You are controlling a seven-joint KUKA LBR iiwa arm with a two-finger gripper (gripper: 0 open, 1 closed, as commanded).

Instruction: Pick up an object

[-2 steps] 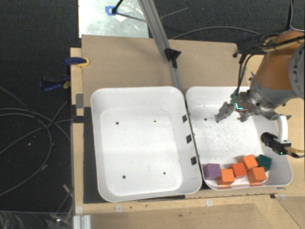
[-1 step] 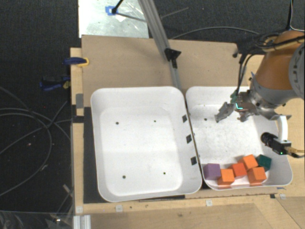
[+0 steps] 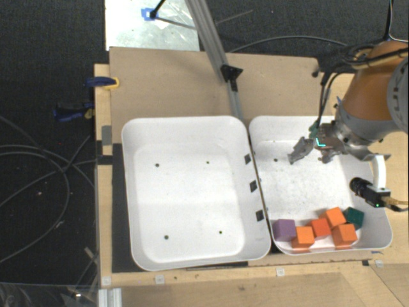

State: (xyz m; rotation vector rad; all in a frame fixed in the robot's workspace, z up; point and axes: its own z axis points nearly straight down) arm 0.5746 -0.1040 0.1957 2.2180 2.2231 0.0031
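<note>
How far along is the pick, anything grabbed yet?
Done: nothing lifted. The purple block, orange blocks and dark green block all lie at the near edge of the right bin. In hand: the gripper hangs open above the bin's far half, with nothing between its fingers. Left: move to a block, close, lift.

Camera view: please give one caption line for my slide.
Hand above right bin, blocks clustered at its near edge.

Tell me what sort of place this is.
Most likely a robotics lab set up for grasping trials. A wooden bench carries two shallow white bins, the right one holding small coloured blocks. A robot arm's gripper hangs over that bin, and loose cables trail over the dark floor.
</note>
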